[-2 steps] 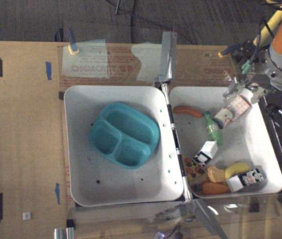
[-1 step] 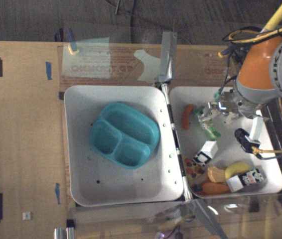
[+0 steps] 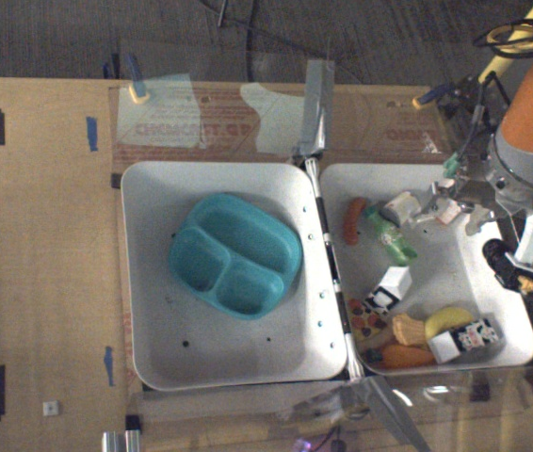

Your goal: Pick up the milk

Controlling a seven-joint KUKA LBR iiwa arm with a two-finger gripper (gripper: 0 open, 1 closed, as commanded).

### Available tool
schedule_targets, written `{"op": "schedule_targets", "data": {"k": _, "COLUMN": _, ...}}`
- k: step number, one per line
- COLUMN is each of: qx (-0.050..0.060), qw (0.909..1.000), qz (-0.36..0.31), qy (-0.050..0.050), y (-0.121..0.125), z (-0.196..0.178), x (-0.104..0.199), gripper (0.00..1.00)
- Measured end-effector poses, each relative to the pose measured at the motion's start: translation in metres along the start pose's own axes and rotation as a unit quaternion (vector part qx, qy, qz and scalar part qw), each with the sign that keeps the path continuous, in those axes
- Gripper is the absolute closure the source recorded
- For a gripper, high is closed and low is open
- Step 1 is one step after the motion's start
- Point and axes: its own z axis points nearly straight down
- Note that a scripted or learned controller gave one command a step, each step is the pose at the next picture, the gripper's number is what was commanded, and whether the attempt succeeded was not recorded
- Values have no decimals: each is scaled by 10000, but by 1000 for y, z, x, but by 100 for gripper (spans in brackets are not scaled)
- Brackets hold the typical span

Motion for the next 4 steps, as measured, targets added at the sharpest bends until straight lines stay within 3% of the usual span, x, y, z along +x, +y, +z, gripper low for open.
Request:
{"op": "schedule_targets", "data": {"k": 1, "qx": -5, "qw": 9998, "qz": -205, "qy": 2, "y": 15, "z": 145, "x": 31, "gripper": 0}}
{"op": "schedule_targets", "data": {"k": 2, "qx": -48, "qw": 10000, "qz": -59, "qy": -21, "y": -30, "z": 150, "x": -42, "gripper": 0}}
{"op": "schedule_targets", "data": {"k": 3, "qx": -68, "qw": 9995, "qz": -314, "qy": 2, "y": 11, "z": 149, "x": 26, "gripper": 0}}
{"op": "schedule_targets", "data": {"k": 4, "qx": -93, "qw": 9995, "qz": -297, "qy": -29, "y": 12, "z": 138, "x": 22, "gripper": 100}}
